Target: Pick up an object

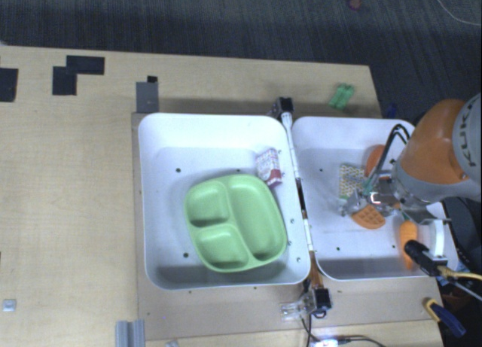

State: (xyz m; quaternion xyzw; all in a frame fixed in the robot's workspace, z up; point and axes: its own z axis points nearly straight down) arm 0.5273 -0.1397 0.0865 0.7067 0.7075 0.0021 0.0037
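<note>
Table [68,210] carries two white bins; left bin [154,187] holds a green divided plate [235,221]; in the right bin [324,248], my fingers [360,204] are low beside an orange waffle-like piece [369,220]; grip state indiscernible.

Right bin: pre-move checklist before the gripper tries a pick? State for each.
1. Gripper over the right bin: ok, low among the objects.
2. Target within reach: ok, a round orange waffle-like piece lies just beside the gripper.
3. Object between the fingers: cannot tell, too small and blurred.
4. Neighbours crowding the target: not ok, a speckled flat piece and another orange object sit close.
5. Left bin uninvolved: ok, the green divided plate and small packet are far from the arm.
</note>
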